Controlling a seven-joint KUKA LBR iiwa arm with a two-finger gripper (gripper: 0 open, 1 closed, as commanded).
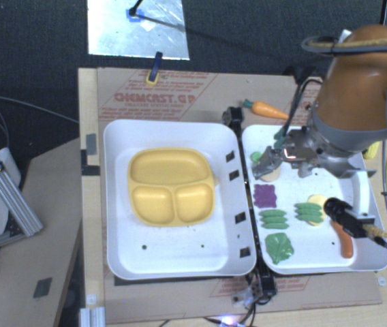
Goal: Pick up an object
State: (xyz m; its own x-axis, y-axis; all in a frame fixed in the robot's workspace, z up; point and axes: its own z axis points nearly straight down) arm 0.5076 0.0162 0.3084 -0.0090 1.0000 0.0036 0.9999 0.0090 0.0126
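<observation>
Gripper (pixel 270 163) is poised in the right bin (pixel 367 254), above a pale piece (pixel 268 176); jaw state cannot be told.

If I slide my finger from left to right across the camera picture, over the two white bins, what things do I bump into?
Yellow divided plate → purple grapes → green pea pod → orange carrot.

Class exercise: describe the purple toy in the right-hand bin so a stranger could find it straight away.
Start at the right bin, beside the bin holding the yellow divided plate. Near its left wall, just below the claw, lies the purple toy. It is the only purple piece; the pieces below and beside it are green.
</observation>
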